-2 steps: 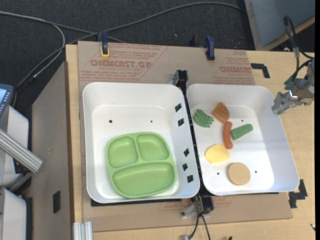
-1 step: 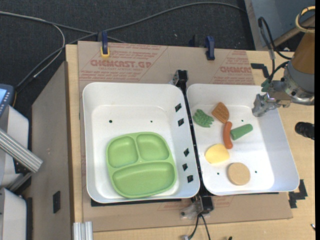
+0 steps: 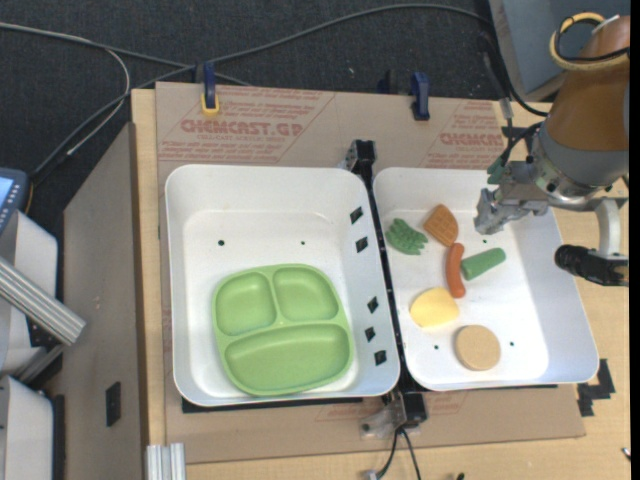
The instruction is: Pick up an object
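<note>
Camera view has the gripper (image 3: 493,211) hovering over the right bin (image 3: 560,298) near the green piece (image 3: 483,262), can't tell its grip state, nothing picked yet.

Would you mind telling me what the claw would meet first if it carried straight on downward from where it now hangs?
Probably the green pickle-shaped piece, which lies just below the claw in the right bin. Depth is unclear from this slant, so it may instead reach bare bin floor beside it, near the orange carrot-like stick.
</note>
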`<state>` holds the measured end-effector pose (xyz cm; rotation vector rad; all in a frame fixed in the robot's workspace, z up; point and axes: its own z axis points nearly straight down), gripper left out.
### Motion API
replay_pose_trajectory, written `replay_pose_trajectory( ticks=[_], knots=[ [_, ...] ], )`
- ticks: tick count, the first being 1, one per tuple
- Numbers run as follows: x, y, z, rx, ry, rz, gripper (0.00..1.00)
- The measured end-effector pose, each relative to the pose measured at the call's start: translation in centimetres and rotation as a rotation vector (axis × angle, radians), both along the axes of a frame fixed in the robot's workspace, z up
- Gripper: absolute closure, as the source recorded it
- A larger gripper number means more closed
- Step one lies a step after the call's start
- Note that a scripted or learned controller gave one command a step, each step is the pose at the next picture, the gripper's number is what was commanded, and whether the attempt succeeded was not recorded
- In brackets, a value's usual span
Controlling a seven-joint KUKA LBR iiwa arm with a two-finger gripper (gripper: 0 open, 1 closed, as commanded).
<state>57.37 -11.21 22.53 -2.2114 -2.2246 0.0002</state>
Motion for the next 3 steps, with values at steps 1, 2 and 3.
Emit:
replay_pose_trajectory(
  ticks=[1, 2, 3],
  knots=[
    [1.4, 5.5, -0.9, 0.0, 0.0, 0.001, 1.0],
    [2.2, 11.0, -1.8, -0.001, 0.0, 0.001, 1.0],
    [3.1, 15.8, -0.5, -0.001, -0.004, 0.0, 1.0]
  ],
)
